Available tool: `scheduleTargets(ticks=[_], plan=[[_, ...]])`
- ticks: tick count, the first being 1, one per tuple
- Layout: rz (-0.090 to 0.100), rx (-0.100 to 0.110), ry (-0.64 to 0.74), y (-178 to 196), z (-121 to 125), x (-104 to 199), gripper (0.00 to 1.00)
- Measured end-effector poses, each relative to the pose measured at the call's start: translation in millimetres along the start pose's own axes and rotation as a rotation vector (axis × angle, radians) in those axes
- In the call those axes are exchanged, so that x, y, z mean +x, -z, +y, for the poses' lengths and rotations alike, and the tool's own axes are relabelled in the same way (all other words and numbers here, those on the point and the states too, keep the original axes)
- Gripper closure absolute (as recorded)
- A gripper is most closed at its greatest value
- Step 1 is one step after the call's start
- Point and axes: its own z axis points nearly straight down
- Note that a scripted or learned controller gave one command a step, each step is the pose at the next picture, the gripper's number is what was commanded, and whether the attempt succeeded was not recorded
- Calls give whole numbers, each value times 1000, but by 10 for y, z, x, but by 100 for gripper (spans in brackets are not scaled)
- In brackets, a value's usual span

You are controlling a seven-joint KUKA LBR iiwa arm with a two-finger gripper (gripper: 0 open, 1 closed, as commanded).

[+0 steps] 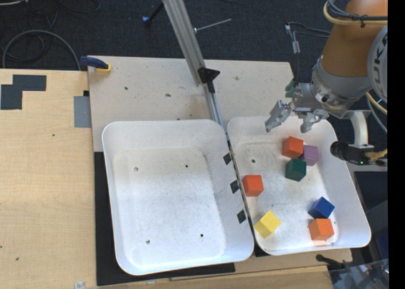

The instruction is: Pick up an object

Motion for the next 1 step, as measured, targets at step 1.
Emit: scheduleTargets(ticks=[1], plan=[[2,11,1,-100,-336,469,0]])
